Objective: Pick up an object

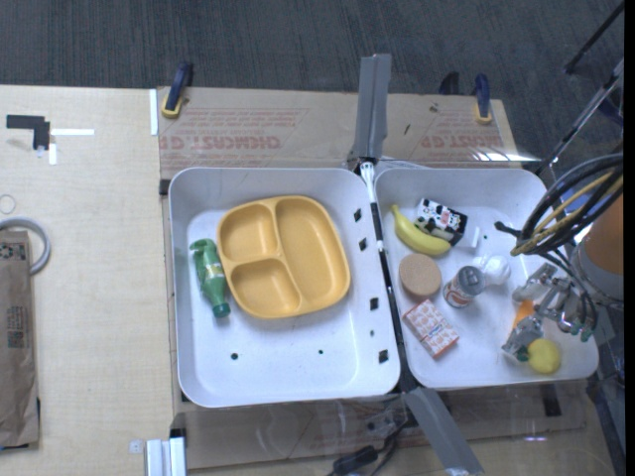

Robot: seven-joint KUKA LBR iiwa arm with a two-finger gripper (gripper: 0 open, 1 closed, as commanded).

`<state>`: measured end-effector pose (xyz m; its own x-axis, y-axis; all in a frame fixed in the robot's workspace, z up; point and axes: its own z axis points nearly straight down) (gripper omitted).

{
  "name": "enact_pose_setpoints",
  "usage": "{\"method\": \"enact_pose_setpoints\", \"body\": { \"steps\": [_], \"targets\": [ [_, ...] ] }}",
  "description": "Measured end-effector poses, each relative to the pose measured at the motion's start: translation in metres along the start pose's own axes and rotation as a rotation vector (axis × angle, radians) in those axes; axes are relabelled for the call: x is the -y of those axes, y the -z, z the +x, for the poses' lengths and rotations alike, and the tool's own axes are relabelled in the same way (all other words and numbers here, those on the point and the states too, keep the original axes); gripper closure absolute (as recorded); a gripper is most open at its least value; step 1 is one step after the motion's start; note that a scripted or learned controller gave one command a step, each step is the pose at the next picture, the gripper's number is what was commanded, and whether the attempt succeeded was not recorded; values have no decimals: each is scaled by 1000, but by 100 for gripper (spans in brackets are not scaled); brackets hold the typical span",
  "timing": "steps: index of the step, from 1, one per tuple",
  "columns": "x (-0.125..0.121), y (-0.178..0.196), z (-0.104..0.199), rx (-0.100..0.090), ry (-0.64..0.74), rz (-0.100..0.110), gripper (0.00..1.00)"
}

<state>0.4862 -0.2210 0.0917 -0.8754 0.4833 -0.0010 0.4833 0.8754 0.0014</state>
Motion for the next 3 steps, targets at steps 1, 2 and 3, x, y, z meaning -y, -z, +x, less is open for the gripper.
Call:
{"method": "enact_pose_setpoints", "body": {
  "steps": [1, 2, 3],
  "targets": [
    [-1, 9, -1, 3, -2, -2, 100],
    [-16, 11, 16, 0, 19, 0, 100],
    [-31, 0, 27, -1, -503, 2, 100]
  ]
}}
